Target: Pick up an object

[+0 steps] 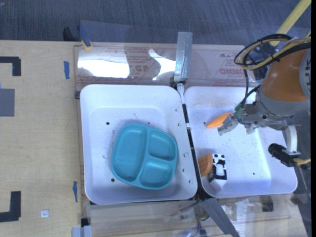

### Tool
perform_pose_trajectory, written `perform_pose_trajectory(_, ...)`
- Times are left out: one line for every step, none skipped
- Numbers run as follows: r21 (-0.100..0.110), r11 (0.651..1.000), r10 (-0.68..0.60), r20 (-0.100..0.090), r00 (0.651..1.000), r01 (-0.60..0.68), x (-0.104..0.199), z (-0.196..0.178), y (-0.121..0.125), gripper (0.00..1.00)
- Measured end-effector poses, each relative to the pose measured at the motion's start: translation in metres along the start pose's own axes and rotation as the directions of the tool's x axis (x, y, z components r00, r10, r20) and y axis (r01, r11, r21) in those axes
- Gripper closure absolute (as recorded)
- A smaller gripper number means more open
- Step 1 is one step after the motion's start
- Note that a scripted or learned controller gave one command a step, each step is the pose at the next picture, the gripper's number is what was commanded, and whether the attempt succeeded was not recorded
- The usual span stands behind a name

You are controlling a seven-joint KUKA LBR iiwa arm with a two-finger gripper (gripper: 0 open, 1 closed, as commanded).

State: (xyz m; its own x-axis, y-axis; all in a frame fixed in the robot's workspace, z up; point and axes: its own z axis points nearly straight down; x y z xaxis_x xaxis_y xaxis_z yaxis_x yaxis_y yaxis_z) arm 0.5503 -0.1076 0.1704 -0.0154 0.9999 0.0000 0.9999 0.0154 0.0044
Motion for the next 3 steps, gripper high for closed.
perform_pose_trajectory(0.001, 0.982, -0.187, 0.001, 0.982, 0.187, 0.004, -0.007, 0.005, 0.0)
perform_pose_trajectory(-0.002, 0.904, -0.428, 0.004, 0.904, 0.428, -0.015, 0.059, 0.071, 0.0)
perform_pose_trajectory(-0.003, 0.968, -0.25, 0.003, 0.968, 0.25, 0.005, 0.083, 0.085, 0.0)
